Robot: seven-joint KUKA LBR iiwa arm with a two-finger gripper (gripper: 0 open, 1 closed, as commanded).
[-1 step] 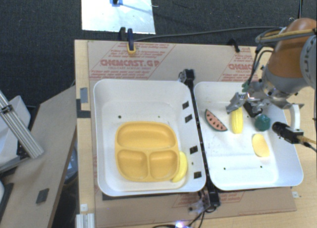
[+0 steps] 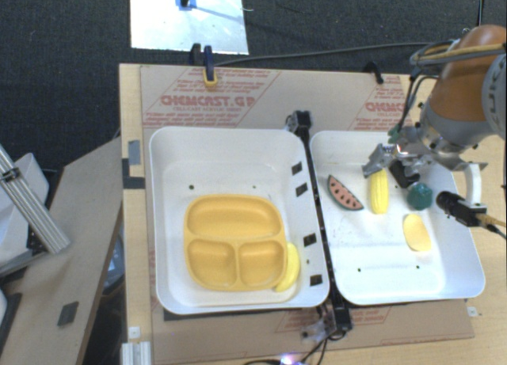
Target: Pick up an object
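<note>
In the right bin [image 2: 444,284], gripper [image 2: 394,162] sits over corn cob [image 2: 379,191], beside watermelon slice [image 2: 345,194]; finger state can't tell.

Both white bins [image 2: 238,146] look like smooth moulded plastic with a soft sheen. The yellow divided tray [image 2: 235,241] at lower centre is matt plastic. At right of centre, the watermelon slice [image 2: 345,193], the yellow corn cob [image 2: 379,191] and the pale yellow piece [image 2: 417,232] look like smooth toy plastic. The counter [image 2: 230,90] is covered by printed brownish paper-like sheeting. The tool [image 2: 388,157] at upper right appears grey metal; the arm's orange band [image 2: 467,78] is glossy.
</note>
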